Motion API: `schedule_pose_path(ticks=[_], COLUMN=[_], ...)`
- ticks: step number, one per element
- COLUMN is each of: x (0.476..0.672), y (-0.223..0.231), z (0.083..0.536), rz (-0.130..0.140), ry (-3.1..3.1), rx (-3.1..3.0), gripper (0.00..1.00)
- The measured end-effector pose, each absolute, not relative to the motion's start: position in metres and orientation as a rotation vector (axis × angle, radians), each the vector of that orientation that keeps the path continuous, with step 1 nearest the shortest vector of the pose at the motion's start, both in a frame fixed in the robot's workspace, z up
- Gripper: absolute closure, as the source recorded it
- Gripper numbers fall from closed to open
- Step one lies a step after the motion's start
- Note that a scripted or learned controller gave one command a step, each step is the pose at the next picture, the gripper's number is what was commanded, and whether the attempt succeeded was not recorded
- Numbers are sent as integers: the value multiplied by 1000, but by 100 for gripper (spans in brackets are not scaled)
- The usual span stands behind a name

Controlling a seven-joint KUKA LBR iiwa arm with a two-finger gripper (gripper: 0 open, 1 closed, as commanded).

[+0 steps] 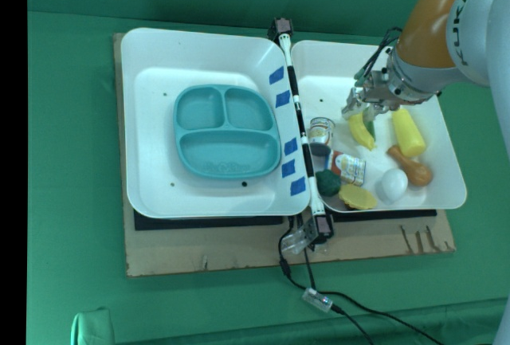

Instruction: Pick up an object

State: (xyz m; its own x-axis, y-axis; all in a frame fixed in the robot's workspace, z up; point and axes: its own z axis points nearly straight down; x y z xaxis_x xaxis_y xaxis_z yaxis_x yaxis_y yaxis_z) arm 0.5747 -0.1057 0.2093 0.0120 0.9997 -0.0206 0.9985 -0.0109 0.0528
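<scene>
My gripper (361, 110) hangs over the middle of the right bin (327, 72), fingers open and pointing down. Just beneath it lies a small yellow banana (361, 132), its upper end between the fingertips; nothing is lifted. Around it are a yellow bottle-shaped toy (408, 132), a brown drumstick (411, 167), a white egg (391, 185), a small tin can (321, 130), a labelled can lying on its side (349, 167), a dark green piece (327, 182) and a yellow flat piece (358, 196).
The left bin (151, 72) holds a teal divided plate (225, 131). A black-and-white rail with blue tape tabs (288, 100) runs between the bins. Cables (335, 303) trail off the cardboard base at the front.
</scene>
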Motion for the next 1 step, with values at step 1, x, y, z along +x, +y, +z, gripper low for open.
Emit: schedule_pose_path(ticks=[1], x=[504], y=[-90], z=[344], rz=[6], ry=[2208], rx=[2221], gripper=[100])
